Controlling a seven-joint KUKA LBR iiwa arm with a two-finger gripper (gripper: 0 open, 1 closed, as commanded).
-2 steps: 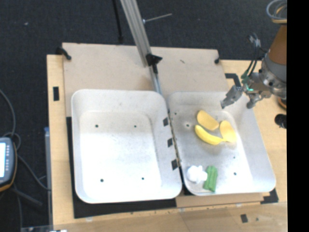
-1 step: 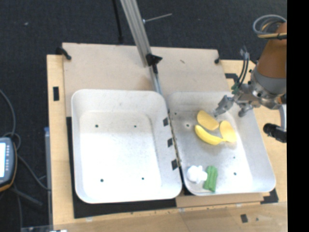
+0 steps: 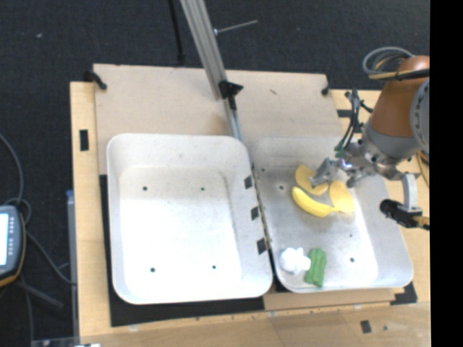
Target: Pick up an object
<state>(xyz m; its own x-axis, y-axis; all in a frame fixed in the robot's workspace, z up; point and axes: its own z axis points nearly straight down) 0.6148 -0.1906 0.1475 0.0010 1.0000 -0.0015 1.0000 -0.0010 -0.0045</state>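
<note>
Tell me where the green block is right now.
The green block lies in the right bin, near its front edge, right beside the small white object and below the yellow bananas.

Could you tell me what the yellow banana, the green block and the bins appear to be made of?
The banana looks like moulded plastic or foam: uniform yellow, smooth, probably a toy. The green block seems matte plastic or foam, flat in colour. The right bin and left bin look like speckled white plastic with rounded, moulded rims.
</note>
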